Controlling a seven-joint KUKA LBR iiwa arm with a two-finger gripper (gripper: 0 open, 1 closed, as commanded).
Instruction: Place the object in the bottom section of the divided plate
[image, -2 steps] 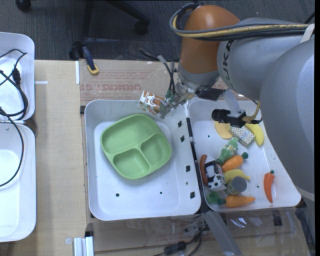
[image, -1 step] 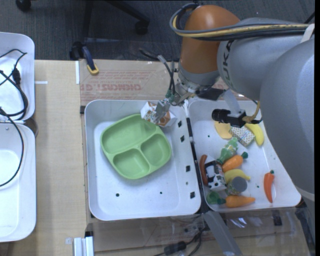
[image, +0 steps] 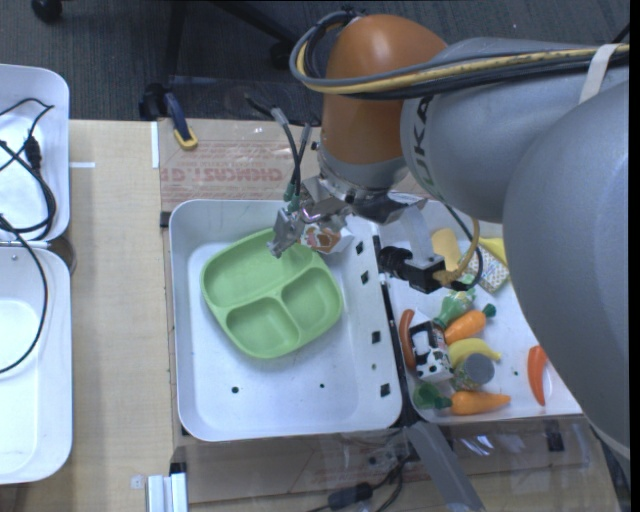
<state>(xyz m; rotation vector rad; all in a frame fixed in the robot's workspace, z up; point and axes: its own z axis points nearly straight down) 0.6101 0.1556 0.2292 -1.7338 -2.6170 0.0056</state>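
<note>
Because the plate (image: 268, 300) lies in the left bin (image: 200, 400), the gripper (image: 297, 225) hangs over its upper rim, seemingly pinching a small pale object (image: 322, 238); the bottom section (image: 260, 328) waits bare.

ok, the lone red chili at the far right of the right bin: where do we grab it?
Probably mid-body, from straight above, closing across its width. The chili lies flat and runs near vertical in the view. It looks thickest near the middle and tapers to its lower tip. The bare bin floor on its left gives room. I can't judge the room on its right.
</note>
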